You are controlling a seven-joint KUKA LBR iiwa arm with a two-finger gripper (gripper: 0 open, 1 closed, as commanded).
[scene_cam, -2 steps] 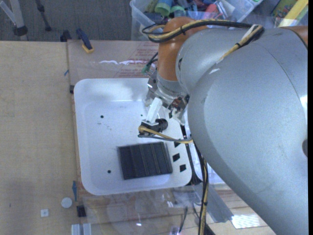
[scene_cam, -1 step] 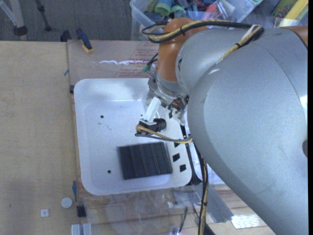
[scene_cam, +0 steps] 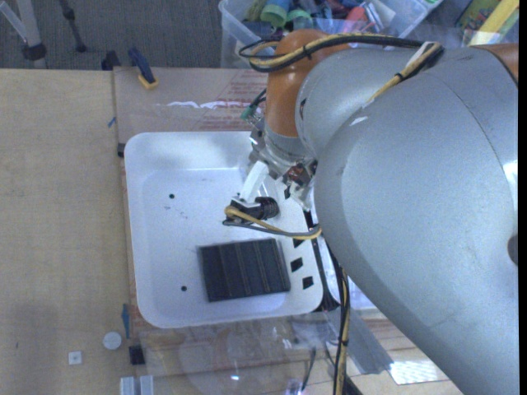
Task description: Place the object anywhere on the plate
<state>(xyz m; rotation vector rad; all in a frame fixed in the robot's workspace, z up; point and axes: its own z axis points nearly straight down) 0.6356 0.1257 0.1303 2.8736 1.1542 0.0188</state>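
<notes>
A black ribbed rectangular plate (scene_cam: pixel 244 270) lies flat in the front part of the left white bin (scene_cam: pixel 156 220). My gripper (scene_cam: pixel 278 179) hangs over the bin's right half, just behind and to the right of the plate, under the orange band of the wrist. The big grey arm covers most of it from above. I cannot make out any object in the gripper, and no loose object shows on the plate.
Two small black squares (scene_cam: pixel 301 273) sit on the bin's right rim. A clear tub of colourful toys (scene_cam: pixel 329 2) stands behind the bins. A blue clamp (scene_cam: pixel 145 69) is at the back left, and a small white disc (scene_cam: pixel 111 340) lies on the bench front left.
</notes>
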